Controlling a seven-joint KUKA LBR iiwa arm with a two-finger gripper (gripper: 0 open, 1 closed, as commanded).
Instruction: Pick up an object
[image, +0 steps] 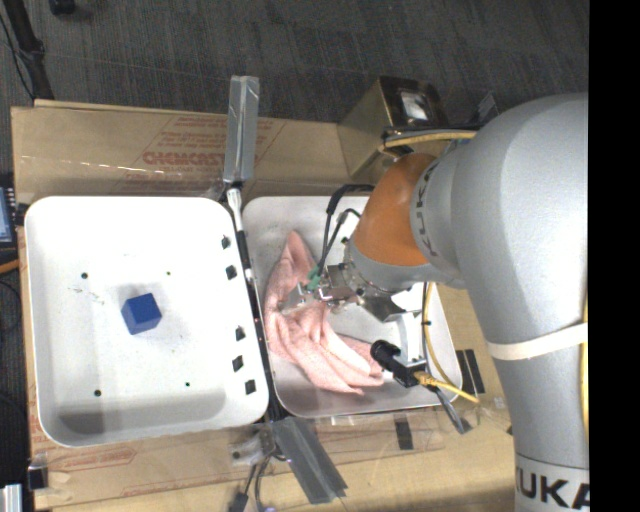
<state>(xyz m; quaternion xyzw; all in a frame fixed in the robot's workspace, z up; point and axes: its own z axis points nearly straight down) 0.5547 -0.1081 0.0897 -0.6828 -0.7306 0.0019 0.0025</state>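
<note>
Two white bins sit side by side on the bench (130, 150), which is covered with brown cardboard. Taking the right bin (262, 215) as the landmark: at its near edge a grey metal bracket (305, 460) juts out beside the seam with the left bin (60, 230). Inside the right bin, a pink cloth (315, 350) lies crumpled along its left half, running from the near corner up toward the middle. A black plug with a yellow cable (400, 367) hangs over the cloth's near right end. The jaws (312, 290) are down on the cloth's middle, touching it; I cannot tell whether they are parted or closed, since the wrist and green fittings hide them. The arm (520, 260), with its orange band (390, 220), covers the bin's right half. Left of the right bin, well apart, a blue cube (142, 312) rests on the left bin's floor. Beyond the right bin's far edge stand a grey upright post (240, 130) and a tan box (395, 110).
</note>
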